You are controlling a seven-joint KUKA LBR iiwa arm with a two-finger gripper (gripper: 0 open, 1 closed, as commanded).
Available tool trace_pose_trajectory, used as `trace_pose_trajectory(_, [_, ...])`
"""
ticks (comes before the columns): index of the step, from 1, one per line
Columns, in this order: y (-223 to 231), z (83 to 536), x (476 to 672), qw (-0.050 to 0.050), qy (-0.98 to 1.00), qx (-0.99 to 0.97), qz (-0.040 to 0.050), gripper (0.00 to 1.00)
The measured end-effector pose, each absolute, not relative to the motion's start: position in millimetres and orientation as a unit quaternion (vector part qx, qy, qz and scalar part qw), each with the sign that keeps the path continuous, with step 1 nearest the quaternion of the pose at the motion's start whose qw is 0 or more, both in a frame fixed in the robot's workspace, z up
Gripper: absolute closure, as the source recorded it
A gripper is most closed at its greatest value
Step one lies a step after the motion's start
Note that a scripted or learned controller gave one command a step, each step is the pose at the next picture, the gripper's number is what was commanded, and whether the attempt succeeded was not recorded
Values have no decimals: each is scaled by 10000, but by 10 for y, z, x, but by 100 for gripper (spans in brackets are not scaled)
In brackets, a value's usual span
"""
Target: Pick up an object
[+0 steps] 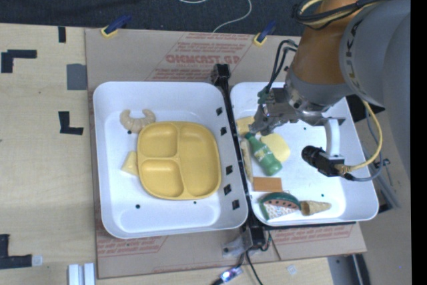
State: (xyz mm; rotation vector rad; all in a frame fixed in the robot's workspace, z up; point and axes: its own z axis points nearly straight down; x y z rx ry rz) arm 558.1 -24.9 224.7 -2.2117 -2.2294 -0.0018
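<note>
One camera is fixed above the bench and looks down at a slant. Both white bins sit in the middle of the frame, the left bin [110, 163] and the right bin [353, 193]. The arm [333, 43] enters from the upper right. The view is moderately near, with dark floor along the top edge.

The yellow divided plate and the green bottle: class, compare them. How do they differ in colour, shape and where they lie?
The yellow divided plate is broad, flat and yellow, with compartments; the green bottle is slim, elongated and green. The plate lies in the left bin; the bottle lies in the right bin. The plate sits apart from the arm, while the bottle lies just under the gripper. Both rest on white bin floors.
</note>
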Motion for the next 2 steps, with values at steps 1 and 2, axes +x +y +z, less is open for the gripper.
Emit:
trace_pose_trajectory(1, [17, 2224, 5751, 7, -7087, -7055, 2, 100])
trace_pose_trajectory(2, [194, 2241, 5749, 7, -7079, -7063, 7, 100])
